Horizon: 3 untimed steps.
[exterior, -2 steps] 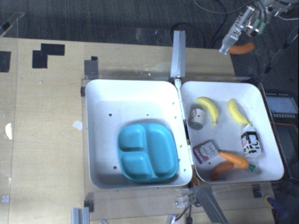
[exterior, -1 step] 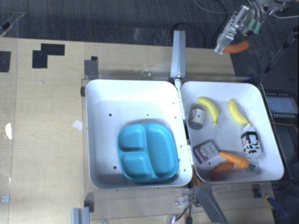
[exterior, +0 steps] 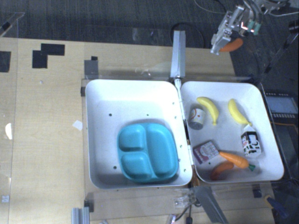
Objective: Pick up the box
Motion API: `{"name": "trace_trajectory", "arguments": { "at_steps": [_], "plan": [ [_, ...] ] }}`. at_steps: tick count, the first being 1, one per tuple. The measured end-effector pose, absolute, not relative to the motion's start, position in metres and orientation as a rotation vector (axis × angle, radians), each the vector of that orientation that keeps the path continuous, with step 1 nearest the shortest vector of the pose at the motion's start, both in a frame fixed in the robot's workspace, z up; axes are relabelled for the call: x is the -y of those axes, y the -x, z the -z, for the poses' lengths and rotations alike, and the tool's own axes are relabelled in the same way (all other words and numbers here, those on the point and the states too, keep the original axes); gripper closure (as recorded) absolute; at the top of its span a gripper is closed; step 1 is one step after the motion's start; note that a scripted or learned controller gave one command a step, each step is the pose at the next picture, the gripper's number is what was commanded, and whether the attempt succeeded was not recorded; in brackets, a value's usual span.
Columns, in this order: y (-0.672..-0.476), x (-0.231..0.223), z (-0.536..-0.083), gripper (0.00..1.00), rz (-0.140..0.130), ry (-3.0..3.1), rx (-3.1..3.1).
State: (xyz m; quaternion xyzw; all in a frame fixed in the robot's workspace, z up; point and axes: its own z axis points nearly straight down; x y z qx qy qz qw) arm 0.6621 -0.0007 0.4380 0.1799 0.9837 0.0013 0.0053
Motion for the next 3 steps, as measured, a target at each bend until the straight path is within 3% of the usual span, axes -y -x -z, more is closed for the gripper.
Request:
{"name": "trace_trajectory", "arguments": {
  "at_steps": [2,3],
  "plan": [
    [-0.659,-0.038,-0.438,1.0,-0.004,-0.291,-3.117],
    [-0.615,-0.072,-0.438,1.0,-0.005,-0.185,-3.125]
  ]
}}
